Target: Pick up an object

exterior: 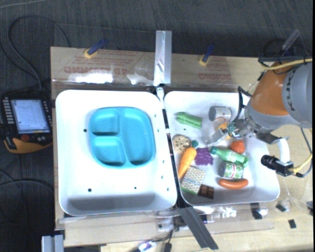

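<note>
The right bin point(268, 193) holds several toy foods. Among them are a green pepper point(188, 119), a grey cup point(219, 112), a round cookie point(180, 140), a carrot point(186, 160) and purple grapes point(203, 155). A green bottle point(228, 155), a red-orange tomato point(238, 146), a green can point(231, 169), a red sausage point(233, 182) and a brown chocolate piece point(206, 191) lie there too. My gripper point(224, 132) is low in this bin, just below the grey cup and left of the tomato. It hides a small orange thing beneath it.
The left bin point(73, 193) holds a blue compartment plate point(121, 135). A metal divider point(163, 56) stands at the back between the bins. A teach pendant point(23, 121) lies on the floor at the left. A black connector point(275, 163) hangs off the arm over the right bin's edge.
</note>
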`<state>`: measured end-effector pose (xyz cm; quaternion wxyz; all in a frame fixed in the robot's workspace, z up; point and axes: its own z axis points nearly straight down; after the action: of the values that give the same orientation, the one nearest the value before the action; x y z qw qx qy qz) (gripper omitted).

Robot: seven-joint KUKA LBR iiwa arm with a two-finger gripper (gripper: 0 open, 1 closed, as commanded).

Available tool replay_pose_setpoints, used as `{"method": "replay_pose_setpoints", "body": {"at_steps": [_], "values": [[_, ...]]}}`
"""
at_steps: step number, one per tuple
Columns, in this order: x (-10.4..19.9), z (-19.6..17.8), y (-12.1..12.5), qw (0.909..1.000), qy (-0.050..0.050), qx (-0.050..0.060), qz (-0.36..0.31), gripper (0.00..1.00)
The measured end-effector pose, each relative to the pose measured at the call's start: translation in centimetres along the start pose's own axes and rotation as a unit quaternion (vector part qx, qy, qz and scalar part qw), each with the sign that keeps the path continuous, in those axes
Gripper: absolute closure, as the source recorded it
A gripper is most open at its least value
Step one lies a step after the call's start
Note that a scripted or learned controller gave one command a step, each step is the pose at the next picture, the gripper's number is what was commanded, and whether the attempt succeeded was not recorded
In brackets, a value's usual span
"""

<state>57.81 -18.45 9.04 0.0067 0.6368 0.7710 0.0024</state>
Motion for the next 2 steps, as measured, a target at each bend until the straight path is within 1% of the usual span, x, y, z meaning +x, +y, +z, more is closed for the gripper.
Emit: {"method": "replay_pose_setpoints", "body": {"at_steps": [1,2], "values": [[0.1,-1.0,0.2,1.0000,0.001,-0.001,0.000,1.00],[1.7,-9.4,0.3,0.9916,0.002,0.007,0.129,1.00]]}}
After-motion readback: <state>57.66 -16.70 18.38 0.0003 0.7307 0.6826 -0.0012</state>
